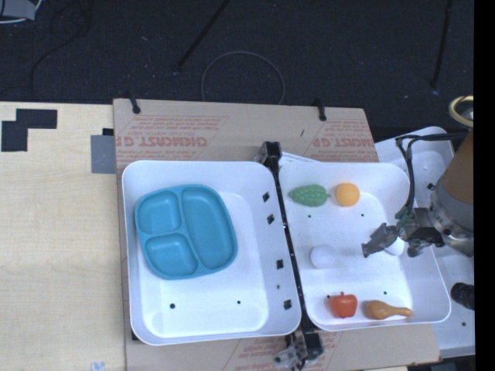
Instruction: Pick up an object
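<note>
White ball (322, 256): nearest item to the claw (396, 243), off its view-left side at roughly the same height in frame, apart from it, on the floor of the right bin (363, 284).

Claw is low over the right bin, near that bin's view-right wall. Open or closed: cannot tell, since it's a dark clump with a pale patch in the middle that could be bin floor or something white. Not calling a grasp.

Other items, relative to the claw:
- orange ball (347, 195): up and view-left, near the far wall
- green lumpy piece (308, 195): further view-left of the orange ball, just beside it, not touching
- red apple-like piece (343, 305): down and view-left, near the front wall
- tan drumstick-shaped piece (385, 310): almost straight below in frame, just beside the red piece

Left bin (201, 323): well away view-left of the claw, holds a blue three-compartment plate (186, 230) lying flat.

Both bins sit on a cardboard sheet (232, 134).
</note>
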Available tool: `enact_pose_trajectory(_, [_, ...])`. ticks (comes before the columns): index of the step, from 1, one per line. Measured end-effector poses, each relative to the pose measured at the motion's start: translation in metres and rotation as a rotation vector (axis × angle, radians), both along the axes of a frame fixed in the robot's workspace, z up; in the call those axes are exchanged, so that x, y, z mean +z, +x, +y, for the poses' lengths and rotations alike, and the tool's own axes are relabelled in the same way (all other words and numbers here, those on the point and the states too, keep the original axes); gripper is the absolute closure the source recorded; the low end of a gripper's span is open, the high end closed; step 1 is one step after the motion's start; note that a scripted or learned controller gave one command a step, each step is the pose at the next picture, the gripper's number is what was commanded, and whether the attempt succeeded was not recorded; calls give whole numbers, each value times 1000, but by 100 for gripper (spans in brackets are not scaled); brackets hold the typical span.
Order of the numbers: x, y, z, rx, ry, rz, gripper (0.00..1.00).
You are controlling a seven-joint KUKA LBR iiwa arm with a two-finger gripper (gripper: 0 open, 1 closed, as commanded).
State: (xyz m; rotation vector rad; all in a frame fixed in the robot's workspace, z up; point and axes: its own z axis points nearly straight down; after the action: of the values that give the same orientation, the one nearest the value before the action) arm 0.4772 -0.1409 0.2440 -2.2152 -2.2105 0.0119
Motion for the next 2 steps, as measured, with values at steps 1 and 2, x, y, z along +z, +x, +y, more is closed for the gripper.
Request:
enact_pose_trajectory(1, [5,2,0,2,-2,-10,0])
enact_pose_trajectory(2, [-52,11,3,3,-1,-6,0])
